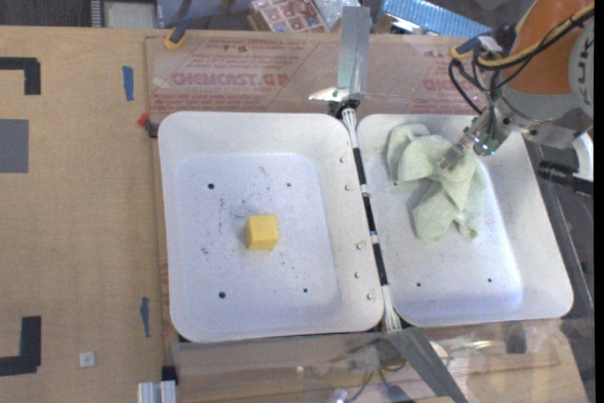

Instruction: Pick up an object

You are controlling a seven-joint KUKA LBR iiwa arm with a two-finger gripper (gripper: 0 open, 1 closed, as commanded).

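Two shallow white bins sit side by side on the counter. The left bin holds a small yellow cube, which rests near the middle of its floor, well apart from every wall. The right bin holds a pale green cloth, crumpled in a loose heap across the upper middle of that bin. The grey arm with its orange band comes in from the upper right of the frame. Its hand is down at the cloth's upper right part, touching the fabric, where the cloth bunches up in a ridge. Whether the hand is clenched or released cannot be told from this view.
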